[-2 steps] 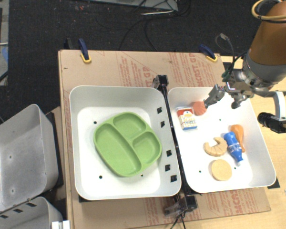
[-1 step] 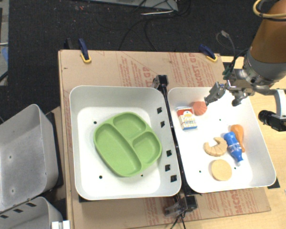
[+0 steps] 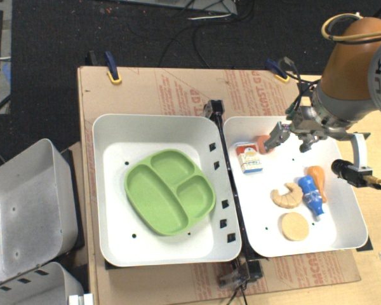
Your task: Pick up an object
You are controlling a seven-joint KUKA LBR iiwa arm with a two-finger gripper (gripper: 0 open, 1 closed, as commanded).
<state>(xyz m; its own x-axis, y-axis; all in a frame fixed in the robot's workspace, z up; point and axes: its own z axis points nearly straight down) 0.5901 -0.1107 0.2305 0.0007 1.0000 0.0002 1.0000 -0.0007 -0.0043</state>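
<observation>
I see the left white plastic bin (image 3: 108, 170) carrying a green three-compartment plate (image 3: 169, 190). In the right white bin (image 3: 352, 215), the blue bottle-shaped toy (image 3: 310, 195) lies near the right wall, long axis running up-left to down-right, over an orange carrot-like piece (image 3: 317, 175). A tan croissant (image 3: 286, 197) sits just left of it. The gripper (image 3: 294, 138) hangs spread apart, grasping nothing, above the far bare floor.

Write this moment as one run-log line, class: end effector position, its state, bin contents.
end effector: over right bin, open, holding nothing | right bin: carton, croissant, blue bottle, carrot, cookie | left bin: green plate
</observation>
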